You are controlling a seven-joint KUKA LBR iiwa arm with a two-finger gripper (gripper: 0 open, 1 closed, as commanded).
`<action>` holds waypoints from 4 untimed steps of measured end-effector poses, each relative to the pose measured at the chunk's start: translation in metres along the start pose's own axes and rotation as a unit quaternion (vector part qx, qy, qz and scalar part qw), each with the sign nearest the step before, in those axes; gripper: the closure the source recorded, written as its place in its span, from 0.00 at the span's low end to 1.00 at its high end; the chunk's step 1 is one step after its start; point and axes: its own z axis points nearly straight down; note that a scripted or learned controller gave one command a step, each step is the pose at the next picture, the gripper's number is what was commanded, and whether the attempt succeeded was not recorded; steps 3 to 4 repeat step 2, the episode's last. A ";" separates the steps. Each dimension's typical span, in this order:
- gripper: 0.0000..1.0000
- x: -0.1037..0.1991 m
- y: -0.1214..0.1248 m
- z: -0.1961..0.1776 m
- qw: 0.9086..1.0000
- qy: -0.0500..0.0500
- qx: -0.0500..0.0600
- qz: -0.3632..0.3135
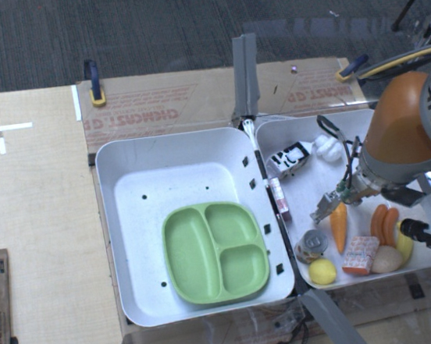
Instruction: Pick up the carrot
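The carrot [340,231] is a short orange cone lying point-down in the middle of the right bin [304,126]. My gripper [331,204] hangs right over the carrot's upper end, reaching in from the right under the orange wrist band. It covers the top of the carrot, and whether it touches the carrot is not clear from this angle.
Around the carrot lie a small tin [313,243], a lemon [322,272], an orange-and-white box [360,255], two reddish-orange pieces [383,221], a marker [280,198] and a black-and-white item [288,158]. The left bin [127,218] holds a green divided plate [216,251].
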 end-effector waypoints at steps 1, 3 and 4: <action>1.00 -0.001 0.000 -0.009 1.000 0.000 0.000 0.002; 1.00 0.062 0.001 -0.109 0.996 -0.001 -0.001 -0.090; 1.00 0.062 0.001 -0.109 0.996 -0.001 -0.001 -0.090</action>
